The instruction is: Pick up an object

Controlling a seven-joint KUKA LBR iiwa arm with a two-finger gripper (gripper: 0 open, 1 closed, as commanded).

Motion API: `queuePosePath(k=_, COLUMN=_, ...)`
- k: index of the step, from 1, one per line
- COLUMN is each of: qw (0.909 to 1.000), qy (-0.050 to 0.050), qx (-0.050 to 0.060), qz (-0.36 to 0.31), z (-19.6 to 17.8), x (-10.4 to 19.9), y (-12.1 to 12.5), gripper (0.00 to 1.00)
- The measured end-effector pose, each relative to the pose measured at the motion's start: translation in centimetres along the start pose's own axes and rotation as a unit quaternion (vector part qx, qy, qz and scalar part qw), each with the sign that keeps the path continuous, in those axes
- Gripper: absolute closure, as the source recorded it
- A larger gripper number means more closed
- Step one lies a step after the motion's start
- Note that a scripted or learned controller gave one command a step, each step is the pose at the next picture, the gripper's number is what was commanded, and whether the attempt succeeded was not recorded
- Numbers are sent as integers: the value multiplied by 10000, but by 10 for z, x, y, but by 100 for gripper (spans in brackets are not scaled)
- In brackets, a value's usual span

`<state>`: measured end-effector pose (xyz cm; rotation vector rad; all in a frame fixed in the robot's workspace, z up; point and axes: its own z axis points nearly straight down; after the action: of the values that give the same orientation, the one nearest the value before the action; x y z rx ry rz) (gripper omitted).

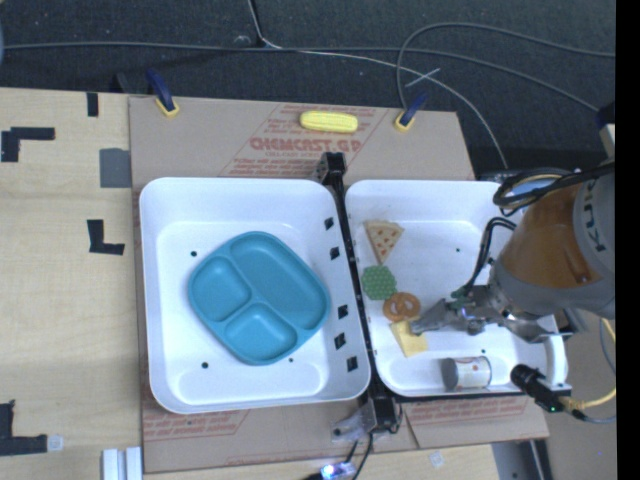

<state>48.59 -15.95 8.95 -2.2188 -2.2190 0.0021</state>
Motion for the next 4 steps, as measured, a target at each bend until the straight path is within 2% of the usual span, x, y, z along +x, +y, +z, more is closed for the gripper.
queuePosePath(k=1, qw=10000, qy=-6, qx=-19, qz=-9, z=-12, x=0, y=1, gripper=100)
queuePosePath(k=2, qw=10000, qy=-9, qx=-25, qz=-8, z=-58, x=9, y=-2, gripper=100)
queuePosePath(k=3, qw=10000, qy=-18, qx=-43, qz=-7, z=-120, x=5, y=3, gripper=100)
queuePosePath(k=4, qw=10000, qy=-9, qx=-8, qz=-2, z=-114, x=5, y=3, gripper=100)
